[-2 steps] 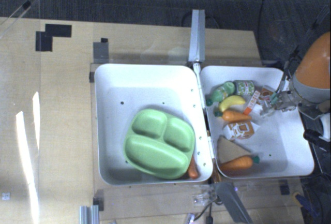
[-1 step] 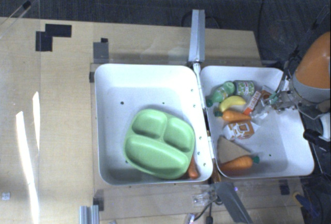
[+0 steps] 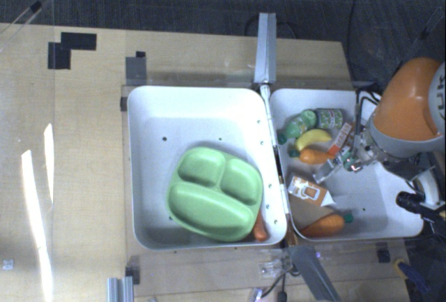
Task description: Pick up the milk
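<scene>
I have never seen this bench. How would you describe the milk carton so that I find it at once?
Look in the right-hand white bin, along its left wall. The milk carton lies flat in the lower half, below the banana and above the carrot. It is the one boxy item there, brown and white with print on it; its neighbours are rounded toy foods.

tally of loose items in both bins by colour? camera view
Green: 3 – divided plate, can, round item
Orange: 3 – carrot, piece by the banana, piece at the plate's edge
Yellow: 1 – banana
Brown and white: 1 – milk carton
Red and white: 1 – small packet
Total: 9
</scene>
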Available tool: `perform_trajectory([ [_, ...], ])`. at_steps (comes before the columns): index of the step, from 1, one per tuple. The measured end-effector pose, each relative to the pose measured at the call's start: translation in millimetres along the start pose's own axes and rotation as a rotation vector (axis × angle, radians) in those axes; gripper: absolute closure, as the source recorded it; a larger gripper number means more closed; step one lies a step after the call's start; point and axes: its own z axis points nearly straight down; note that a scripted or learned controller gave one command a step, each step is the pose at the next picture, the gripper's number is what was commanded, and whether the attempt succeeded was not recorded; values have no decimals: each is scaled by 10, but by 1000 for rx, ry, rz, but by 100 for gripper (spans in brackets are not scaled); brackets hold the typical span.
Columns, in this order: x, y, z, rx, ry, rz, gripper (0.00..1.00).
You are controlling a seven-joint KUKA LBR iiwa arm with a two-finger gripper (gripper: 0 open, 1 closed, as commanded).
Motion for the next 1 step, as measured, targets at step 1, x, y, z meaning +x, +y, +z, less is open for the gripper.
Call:
perform_trajectory([
  [1, -7, 23, -115, -6, -3, 0, 100],
])
